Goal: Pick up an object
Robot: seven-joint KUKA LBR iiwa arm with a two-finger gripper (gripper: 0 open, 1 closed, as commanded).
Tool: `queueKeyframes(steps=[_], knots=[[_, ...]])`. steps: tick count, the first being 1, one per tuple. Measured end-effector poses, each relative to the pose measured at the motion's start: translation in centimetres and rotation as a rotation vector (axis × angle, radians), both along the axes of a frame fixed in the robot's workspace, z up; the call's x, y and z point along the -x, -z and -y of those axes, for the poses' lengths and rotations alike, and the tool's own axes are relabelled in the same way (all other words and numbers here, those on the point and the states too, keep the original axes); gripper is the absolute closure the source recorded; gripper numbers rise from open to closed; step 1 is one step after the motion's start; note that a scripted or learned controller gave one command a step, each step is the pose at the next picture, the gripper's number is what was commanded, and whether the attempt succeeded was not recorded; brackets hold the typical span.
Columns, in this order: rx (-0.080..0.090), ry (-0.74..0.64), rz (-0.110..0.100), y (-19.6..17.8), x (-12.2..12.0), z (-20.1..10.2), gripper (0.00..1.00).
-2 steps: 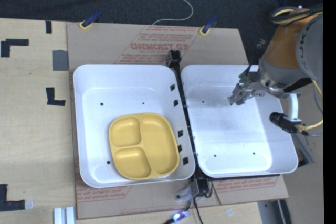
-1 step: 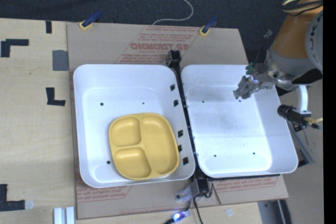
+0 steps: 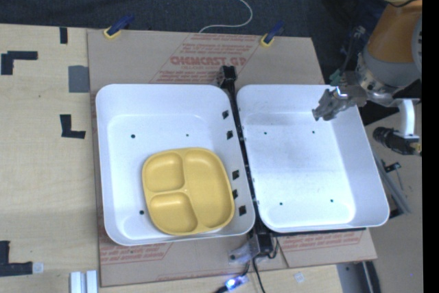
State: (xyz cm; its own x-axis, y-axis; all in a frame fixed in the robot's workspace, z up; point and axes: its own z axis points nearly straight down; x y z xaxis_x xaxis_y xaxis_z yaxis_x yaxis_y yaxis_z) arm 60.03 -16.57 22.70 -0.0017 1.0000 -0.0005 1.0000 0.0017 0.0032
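The brown cardboard-covered tabletop (image 3: 288, 62) carries two shallow white plastic bins. In the left bin (image 3: 113, 113) lies a yellow, rounded-square plastic plate with three compartments (image 3: 187, 190), flat at the near side. It looks light, stiff and smooth, likely slippery; its raised rim or a divider ridge seems the best hold. The small grey metal hand (image 3: 331, 105) hovers above the right bin's (image 3: 357, 216) far corner; whether released or clenched I cannot tell.

Plate (image 3: 187, 190): yellow plastic, smooth, slight sheen; bins (image 3: 116, 113): white plastic, glossy; underlay (image 3: 206, 58): brown printed cardboard, matt; bench (image 3: 41, 168): pale wood.
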Motion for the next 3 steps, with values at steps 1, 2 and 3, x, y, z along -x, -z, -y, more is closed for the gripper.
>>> queueKeyframes(steps=[1,2,3], knots=[[-0.002,-0.005,-0.003,-0.6,-1.2,-5.6,1.0],[-0.002,-0.005,-0.004,-1.0,-2.3,-10.4,1.0],[-0.001,-0.004,-0.004,-1.0,-3.9,-14.9,1.0]])
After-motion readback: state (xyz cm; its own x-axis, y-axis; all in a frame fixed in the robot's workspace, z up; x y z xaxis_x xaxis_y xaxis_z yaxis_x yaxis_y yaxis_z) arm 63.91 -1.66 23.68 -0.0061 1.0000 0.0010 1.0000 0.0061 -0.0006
